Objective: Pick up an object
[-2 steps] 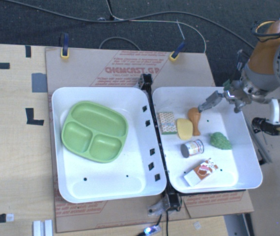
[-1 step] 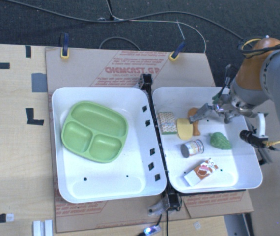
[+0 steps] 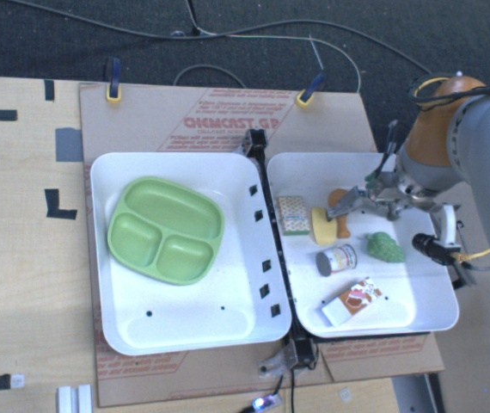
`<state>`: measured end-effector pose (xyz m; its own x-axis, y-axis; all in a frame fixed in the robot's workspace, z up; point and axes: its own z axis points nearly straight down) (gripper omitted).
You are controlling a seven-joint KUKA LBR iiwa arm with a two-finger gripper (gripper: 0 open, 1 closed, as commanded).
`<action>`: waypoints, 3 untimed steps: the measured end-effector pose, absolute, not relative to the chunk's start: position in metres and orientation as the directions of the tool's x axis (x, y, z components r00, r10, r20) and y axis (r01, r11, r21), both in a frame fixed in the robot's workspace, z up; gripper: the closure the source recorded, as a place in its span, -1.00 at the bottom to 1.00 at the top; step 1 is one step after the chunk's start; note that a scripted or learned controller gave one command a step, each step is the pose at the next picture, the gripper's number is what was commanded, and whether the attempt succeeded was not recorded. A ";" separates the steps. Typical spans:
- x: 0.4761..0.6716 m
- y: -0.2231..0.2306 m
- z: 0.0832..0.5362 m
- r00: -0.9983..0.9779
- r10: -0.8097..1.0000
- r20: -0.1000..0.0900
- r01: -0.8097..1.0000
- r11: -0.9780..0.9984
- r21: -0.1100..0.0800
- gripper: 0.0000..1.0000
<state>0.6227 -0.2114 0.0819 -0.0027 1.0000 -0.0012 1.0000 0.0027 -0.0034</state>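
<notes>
So the right bin (image 3: 430, 312) has all the small stuff scattered loose, which makes sense for picking: a yellow block (image 3: 322, 227), an orange piece (image 3: 341, 201) touching it, a patterned card (image 3: 293, 214), a little can (image 3: 337, 259) on its side, a green lumpy thing (image 3: 386, 247) and a red-and-white box (image 3: 354, 302). The left bin (image 3: 107, 317) just has a green divided plate (image 3: 166, 230), too wide for me I'd guess.

My arm comes in from the right, wrist bent low over the right bin, with my tool (image 3: 354, 200) down right by the orange piece and yellow block. Honestly can't tell from here if it's open or closed, or if it's got anything. Best guess, the orange piece is the target.
</notes>
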 end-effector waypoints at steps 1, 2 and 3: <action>0.624 -0.212 0.093 -0.003 1.000 -0.005 1.000 0.003 0.001 1.00; 0.624 -0.215 0.154 -0.001 1.000 0.000 1.000 0.001 0.001 1.00; 0.627 -0.215 0.215 -0.002 1.000 -0.001 1.000 0.002 0.002 1.00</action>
